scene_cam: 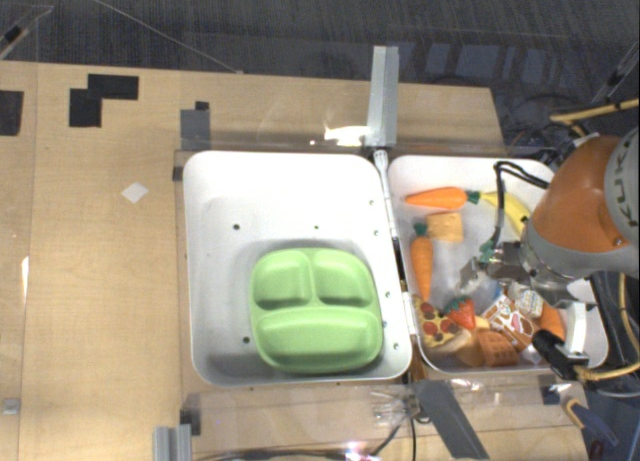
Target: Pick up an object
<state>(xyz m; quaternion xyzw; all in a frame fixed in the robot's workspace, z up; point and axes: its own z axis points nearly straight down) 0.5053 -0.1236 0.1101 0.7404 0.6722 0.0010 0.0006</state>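
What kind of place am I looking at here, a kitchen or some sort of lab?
Most likely a robot test lab, not a kitchen. A grey-and-orange arm reaches over two white bins on a wooden bench; one holds a green plate, the other toy food such as a carrot.

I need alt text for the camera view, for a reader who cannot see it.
A grey and orange robot arm reaches from the right over the right white bin of toy food, including two carrots. The left white bin holds a green divided plate.

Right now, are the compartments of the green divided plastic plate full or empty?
Empty. The green divided plastic plate lies face up in the left white bin, and its three compartments show bare green.
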